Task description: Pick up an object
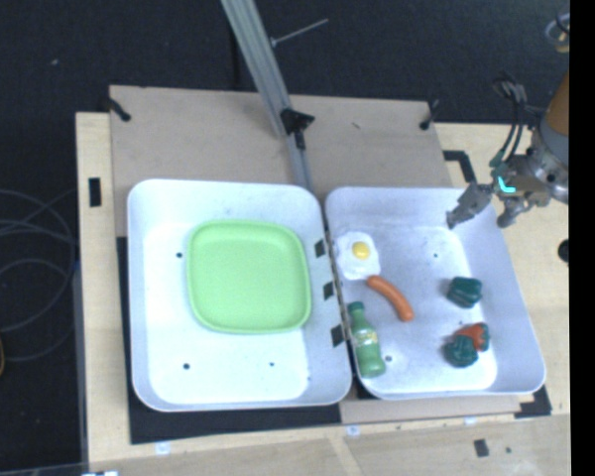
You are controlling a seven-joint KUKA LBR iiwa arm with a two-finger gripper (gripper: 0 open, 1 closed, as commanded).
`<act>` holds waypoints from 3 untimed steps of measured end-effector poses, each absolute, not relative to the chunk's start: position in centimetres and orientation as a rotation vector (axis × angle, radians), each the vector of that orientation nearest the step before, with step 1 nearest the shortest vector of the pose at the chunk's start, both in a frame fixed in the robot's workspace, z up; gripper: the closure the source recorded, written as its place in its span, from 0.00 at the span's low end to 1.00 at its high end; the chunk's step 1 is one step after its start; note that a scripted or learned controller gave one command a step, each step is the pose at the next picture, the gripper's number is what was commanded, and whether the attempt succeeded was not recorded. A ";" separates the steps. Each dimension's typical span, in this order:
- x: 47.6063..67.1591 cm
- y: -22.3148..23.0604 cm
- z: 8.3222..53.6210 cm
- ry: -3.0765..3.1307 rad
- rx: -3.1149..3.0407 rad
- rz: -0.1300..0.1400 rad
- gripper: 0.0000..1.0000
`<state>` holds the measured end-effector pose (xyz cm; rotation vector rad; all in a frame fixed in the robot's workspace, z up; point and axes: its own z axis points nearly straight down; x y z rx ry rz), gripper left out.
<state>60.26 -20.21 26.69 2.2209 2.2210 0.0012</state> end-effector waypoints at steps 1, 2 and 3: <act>60.3 -20.2 26.7 2.221 2.221 0.001 0.00; 61.1 -20.1 21.9 2.223 2.222 -0.003 0.00; 60.7 -19.6 15.9 2.224 2.224 -0.004 0.00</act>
